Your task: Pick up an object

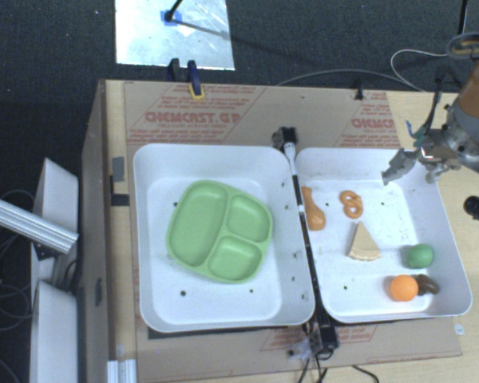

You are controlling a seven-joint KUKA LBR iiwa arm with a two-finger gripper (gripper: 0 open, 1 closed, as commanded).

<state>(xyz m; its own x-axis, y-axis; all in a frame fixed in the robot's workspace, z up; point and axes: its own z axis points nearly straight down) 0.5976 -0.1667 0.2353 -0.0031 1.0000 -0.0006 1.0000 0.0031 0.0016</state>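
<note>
The right bin (443, 214) holds several small items: a tan pretzel (350, 203), an orange drumstick-shaped piece (311, 211) by the left wall, a pale wedge (364, 243), a green ball (419, 255) and an orange ball (402, 287) with a small brown piece (428, 286) beside it. My gripper (417, 168) hangs over the bin's far right corner, above and to the right of the pretzel. Its fingers (398, 167) stand spread apart, open, with nothing between them.
The left bin (156, 294) holds a green divided plate (219, 230). A dark divider (302, 230) runs between the two bins. Cardboard (223, 114) lies under both. A cable (415, 58) loops behind the arm at the back right.
</note>
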